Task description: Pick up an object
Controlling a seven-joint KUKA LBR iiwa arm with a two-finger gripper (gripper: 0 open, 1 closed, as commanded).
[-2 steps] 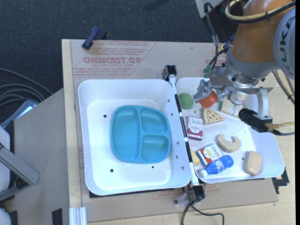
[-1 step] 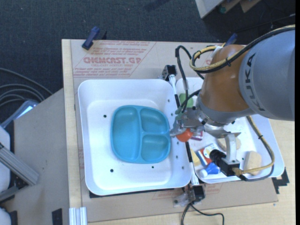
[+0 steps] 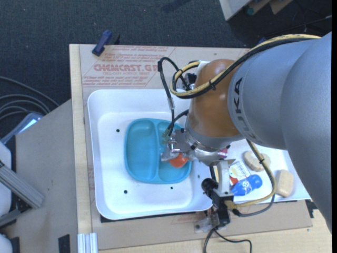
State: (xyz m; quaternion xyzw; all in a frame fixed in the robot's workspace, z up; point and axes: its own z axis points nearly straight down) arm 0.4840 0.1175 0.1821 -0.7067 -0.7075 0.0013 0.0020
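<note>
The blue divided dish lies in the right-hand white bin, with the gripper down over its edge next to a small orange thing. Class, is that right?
Not quite. The camera view shows the blue divided dish in the left-hand white bin, not the right one. The rest stands: the gripper is down over the dish's edge, beside a small orange thing.

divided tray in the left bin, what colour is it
Light blue; the divided tray shows best in the camera view, lying in the left bin.
</note>
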